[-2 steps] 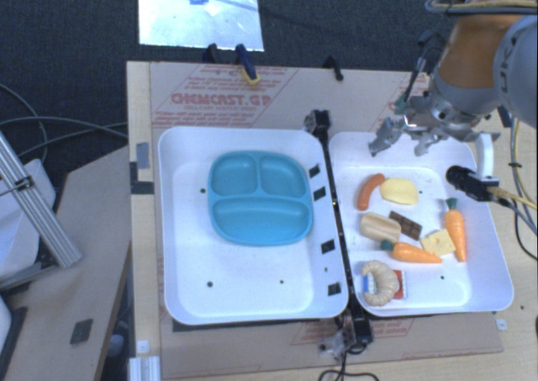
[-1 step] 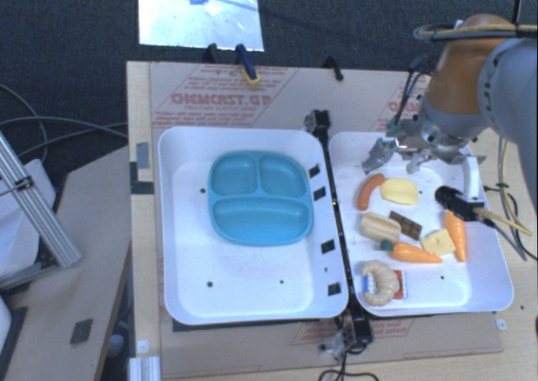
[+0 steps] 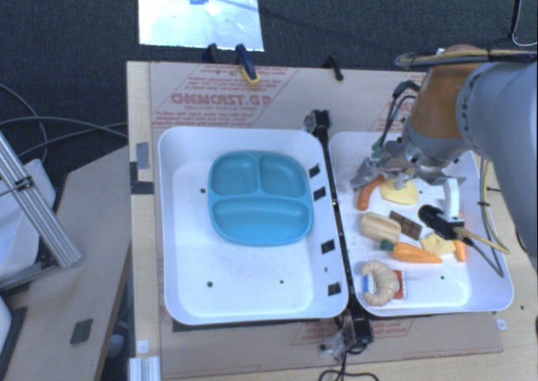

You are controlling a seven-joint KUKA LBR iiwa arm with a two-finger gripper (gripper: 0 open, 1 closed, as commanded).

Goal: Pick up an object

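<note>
The claw [image 3: 371, 172] sits low over the upper left part of the right bin [image 3: 481, 283], just above a small orange carrot [image 3: 364, 196] that lies tilted on the bin floor near the left wall. From this angle it cannot be told whether the claw is wide or narrow. Near that carrot lie a yellow piece [image 3: 401, 195], a bread roll [image 3: 379, 226], a brown bar [image 3: 408, 225], a longer carrot [image 3: 416, 255] and a croissant [image 3: 378, 281]. All of them are apart from the claw. The left bin [image 3: 193, 287] on the worktop [image 3: 143, 245] carries a blue divided plate [image 3: 258, 198] lying flat near its centre.
</note>
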